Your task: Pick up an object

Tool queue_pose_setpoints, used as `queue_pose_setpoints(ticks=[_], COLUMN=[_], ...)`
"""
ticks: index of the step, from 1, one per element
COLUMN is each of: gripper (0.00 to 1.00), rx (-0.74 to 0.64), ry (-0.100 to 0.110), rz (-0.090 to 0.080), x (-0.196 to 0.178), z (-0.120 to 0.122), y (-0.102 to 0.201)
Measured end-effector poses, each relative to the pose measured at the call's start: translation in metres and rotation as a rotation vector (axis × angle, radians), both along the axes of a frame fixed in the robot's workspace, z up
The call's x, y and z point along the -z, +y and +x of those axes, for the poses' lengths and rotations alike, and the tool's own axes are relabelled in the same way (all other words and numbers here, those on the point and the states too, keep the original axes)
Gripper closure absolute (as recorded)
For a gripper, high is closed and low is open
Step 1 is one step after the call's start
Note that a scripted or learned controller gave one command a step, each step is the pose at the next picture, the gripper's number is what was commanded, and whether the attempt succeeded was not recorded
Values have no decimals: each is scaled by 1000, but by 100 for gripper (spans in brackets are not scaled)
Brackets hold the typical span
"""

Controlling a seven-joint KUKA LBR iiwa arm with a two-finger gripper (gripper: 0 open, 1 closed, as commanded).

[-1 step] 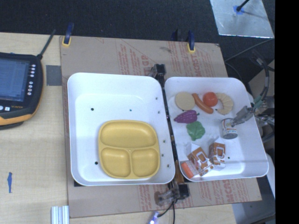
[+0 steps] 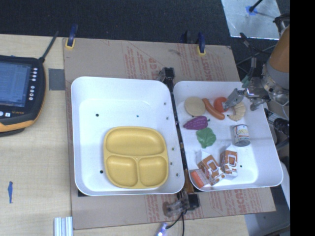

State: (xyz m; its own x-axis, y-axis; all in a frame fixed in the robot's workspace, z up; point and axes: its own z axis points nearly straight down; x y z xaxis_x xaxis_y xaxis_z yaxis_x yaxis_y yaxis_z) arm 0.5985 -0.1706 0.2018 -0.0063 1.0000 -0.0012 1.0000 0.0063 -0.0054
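The gripper hangs over the far right part of the right bin, and its metal fingers stand a little apart, with nothing between them. Just below the fingertips lie a small red tomato and a pale beige piece that looks like a slice of bread or potato; the gripper is very close to both, but I cannot tell if it touches them. Left of the tomato, an orange-red sausage shape lies at a slant, and beside it is a flat round tan disc, like a cookie. Nearer to me sit a purple eggplant toy with a smooth shiny skin and a green lumpy piece. A small tin can stands upright toward the right side of this bin. At the near edge lie two little cartons with orange and white print, tilted against each other, and an orange carrot-like piece touches the left one. The left bin is of smooth white plastic and holds a yellow tray with three compartments and rounded corners. Both bins rest on a brown cardboard sheet on the wooden bench.
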Motion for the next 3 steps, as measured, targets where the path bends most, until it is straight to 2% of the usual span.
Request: queue_pose_setpoints(ticks=[1,2,3], gripper=[0,0,100], rx=[-1,-1,-2], ry=[1,-3,3], rz=[1,-1,1], x=[112,110,98], z=[44,58,58], y=[1,38,37])
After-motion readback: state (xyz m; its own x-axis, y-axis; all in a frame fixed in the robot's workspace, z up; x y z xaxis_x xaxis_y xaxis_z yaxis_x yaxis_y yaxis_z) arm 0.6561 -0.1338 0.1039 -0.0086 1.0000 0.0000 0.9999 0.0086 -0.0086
